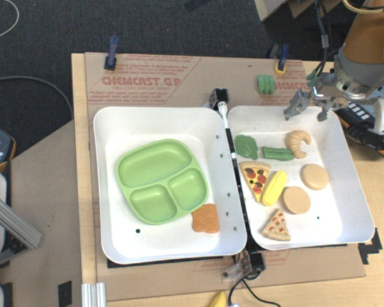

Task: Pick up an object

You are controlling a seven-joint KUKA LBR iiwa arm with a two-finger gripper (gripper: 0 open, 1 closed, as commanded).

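Scene is being lit evenly and brightly from overhead. White bins (109, 171) are being rendered near overexposed, with faint glare on rims. Shadows are being kept soft and short. Slight softness and motion blur are being shown at upper right.

Looking down from high above at a slant, far enough back to fit both white bins (109, 190) and the bench (147, 69) edges.

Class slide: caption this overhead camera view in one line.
Open gripper hovers over the right bin of toy food, near the croissant; green tray in the left bin.
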